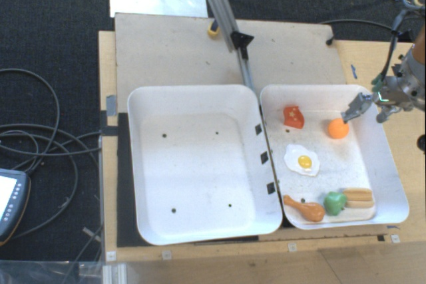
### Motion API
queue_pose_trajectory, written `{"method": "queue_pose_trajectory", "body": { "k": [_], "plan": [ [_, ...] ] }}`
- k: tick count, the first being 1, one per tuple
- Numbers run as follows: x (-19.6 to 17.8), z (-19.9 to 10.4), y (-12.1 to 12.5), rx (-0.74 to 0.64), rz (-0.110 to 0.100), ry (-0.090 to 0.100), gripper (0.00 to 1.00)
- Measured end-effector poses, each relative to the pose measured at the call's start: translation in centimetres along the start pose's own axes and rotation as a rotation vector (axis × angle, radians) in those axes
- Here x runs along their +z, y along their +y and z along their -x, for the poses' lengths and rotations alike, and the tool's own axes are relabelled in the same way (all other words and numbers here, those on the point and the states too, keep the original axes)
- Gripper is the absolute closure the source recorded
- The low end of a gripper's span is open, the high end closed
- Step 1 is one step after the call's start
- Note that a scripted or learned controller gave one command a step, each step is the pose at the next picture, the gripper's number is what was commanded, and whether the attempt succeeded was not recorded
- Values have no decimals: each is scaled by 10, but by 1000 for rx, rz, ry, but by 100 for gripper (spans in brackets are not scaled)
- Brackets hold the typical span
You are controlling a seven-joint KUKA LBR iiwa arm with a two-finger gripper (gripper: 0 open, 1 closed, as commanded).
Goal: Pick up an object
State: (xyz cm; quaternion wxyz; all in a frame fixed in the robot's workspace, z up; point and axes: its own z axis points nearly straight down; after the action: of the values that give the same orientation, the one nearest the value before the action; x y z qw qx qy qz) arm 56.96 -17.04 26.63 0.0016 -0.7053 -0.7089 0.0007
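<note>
Pincer (370, 111) hangs spread over the right bin (393, 176), just beside the orange ball (338, 129), gripping nothing.

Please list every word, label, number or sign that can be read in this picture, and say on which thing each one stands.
None can be read.
The toy foods in the right bin carry no print: red piece, orange ball, fried egg, drumstick, green piece, hot dog.
The device screen at the left edge is lit, but too blurred to read.
</note>
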Motion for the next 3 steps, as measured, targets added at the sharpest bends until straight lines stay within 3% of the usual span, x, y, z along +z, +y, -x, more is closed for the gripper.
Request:
{"method": "queue_pose_trajectory", "body": {
  "k": [1, 3],
  "plan": [
    [-2, 0, 1, 0, 4, -1, 0],
    [82, -7, 3, 3, 0, 0, 0]
  ]
}}
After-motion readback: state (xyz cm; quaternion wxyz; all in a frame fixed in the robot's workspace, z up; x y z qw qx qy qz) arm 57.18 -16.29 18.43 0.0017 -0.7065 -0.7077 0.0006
